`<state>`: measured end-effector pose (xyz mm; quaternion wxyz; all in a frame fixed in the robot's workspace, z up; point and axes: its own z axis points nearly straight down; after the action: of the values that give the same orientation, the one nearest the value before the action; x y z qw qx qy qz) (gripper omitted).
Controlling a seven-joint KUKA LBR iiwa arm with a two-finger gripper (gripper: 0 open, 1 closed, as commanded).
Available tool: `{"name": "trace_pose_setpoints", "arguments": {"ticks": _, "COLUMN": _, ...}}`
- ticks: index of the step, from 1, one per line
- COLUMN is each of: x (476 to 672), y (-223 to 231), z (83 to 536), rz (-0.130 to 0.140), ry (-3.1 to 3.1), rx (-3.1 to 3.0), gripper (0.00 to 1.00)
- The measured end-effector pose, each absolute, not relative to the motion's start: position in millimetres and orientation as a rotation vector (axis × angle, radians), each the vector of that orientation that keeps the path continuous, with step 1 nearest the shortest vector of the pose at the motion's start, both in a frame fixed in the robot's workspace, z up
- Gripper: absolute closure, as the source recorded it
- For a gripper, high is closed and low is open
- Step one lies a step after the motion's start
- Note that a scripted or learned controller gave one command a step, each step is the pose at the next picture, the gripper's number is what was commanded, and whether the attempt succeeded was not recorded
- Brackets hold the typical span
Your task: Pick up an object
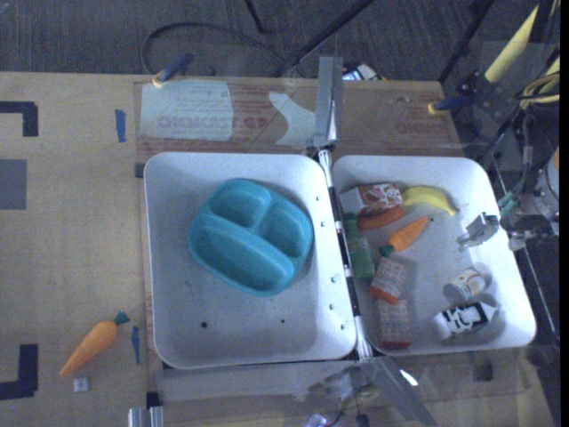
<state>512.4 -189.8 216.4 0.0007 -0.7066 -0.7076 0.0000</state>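
The right bin [511,274] holds several small items. Among them are a yellow banana [429,200], an orange carrot [409,234], a red sausage [380,218] and a white and red box [378,194]. Near them lie a green bottle [360,256], a red packet [389,278] and a second packet [395,321]. A small white cup [467,284] and a black-and-white carton [462,318] sit toward the bin's right side. My gripper [478,229] hangs over that right side, just above the cup and right of the carrot, apart from all of them.
The left bin [169,238] holds a blue divided plate [252,235]. Another toy carrot [89,345] lies on the bench outside, at the lower left. A metal divider [342,265] runs between the bins. Cables and stands crowd the right edge.
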Motion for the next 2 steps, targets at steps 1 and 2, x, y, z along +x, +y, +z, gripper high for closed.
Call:
{"name": "trace_pose_setpoints", "arguments": {"ticks": 1, "x": 586.7, "y": -164, "z": 113, "rz": -0.01, "ry": -2.419, "rx": -2.026, "gripper": 0.0}}
{"name": "trace_pose_setpoints", "arguments": {"ticks": 2, "x": 648.9, "y": -120, "z": 98, "rz": 0.014, "ry": -2.449, "rx": -1.975, "gripper": 0.0}}
